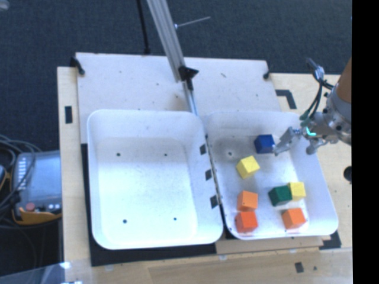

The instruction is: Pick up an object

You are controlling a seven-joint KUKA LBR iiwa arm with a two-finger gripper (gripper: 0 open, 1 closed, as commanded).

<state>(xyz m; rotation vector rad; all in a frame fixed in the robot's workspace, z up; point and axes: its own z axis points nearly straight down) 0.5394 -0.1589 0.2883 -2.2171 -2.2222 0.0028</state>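
Right-hand bin (323,185) holds three orange, two yellow, one green, one blue block; fingers (296,141) spread, empty.

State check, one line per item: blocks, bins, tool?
blue block: resting in right bin, beside the tool, not lifted
yellow block: loose, tilted
three orange blocks: resting near front wall
green block: touching small yellow block
left bin: upright

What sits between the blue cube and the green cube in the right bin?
Nothing: in the camera view, bare white bin floor separates the blue cube from the green cube.
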